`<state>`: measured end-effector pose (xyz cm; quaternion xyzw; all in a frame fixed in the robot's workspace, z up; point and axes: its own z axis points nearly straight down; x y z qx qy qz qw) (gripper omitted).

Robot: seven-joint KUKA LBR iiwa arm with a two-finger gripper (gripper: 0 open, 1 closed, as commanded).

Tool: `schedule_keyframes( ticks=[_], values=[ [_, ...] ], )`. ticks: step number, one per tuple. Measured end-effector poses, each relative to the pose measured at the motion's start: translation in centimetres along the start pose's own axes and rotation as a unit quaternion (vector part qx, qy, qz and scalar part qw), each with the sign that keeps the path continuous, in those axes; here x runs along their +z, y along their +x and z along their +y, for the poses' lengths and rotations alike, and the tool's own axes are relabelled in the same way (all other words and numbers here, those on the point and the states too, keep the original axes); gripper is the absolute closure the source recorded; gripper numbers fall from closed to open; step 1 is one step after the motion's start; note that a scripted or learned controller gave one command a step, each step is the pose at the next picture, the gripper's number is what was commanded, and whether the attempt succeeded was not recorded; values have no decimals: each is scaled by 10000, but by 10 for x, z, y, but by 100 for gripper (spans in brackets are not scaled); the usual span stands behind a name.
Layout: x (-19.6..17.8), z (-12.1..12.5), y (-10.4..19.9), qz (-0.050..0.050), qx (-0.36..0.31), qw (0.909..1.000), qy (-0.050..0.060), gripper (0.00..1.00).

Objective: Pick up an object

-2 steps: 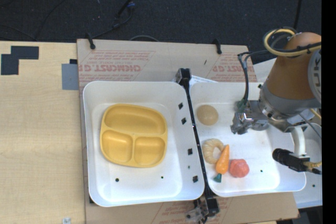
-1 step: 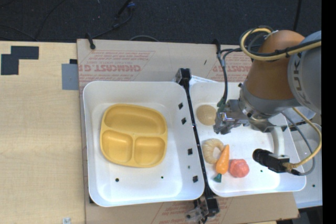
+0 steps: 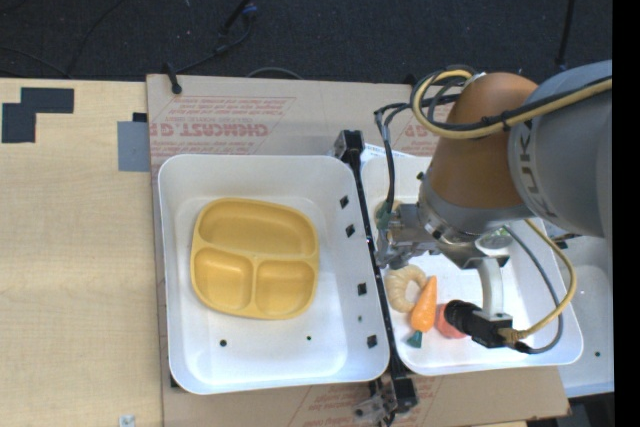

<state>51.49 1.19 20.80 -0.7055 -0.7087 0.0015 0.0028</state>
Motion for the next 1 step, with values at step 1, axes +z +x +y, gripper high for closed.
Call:
schedule_keyframes(
  ticks=[1],
  values=[
    [-4, -19, 58, 1, -6, 10000, 1, 100]
  ],
)
